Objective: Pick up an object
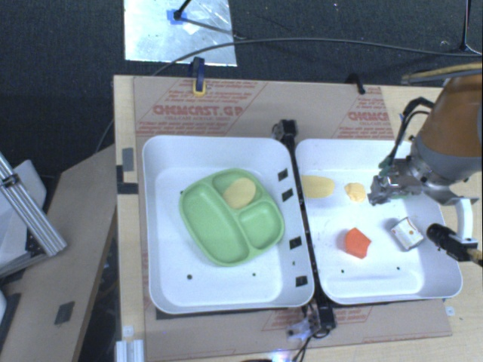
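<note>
The gripper (379, 189) hangs low, just beside the small yellow piece (355, 192) — probably lined up for grasping it; whether it is released or clenched, I cannot tell.

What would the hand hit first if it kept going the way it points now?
Probably the small yellow piece, which lies just left of the hand in the right bin. Height is unclear from this view, so the hand might pass above it.

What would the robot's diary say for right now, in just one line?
claw: over right bin, beside small yellow piece | holding: nothing seen | orange block: untouched
</note>
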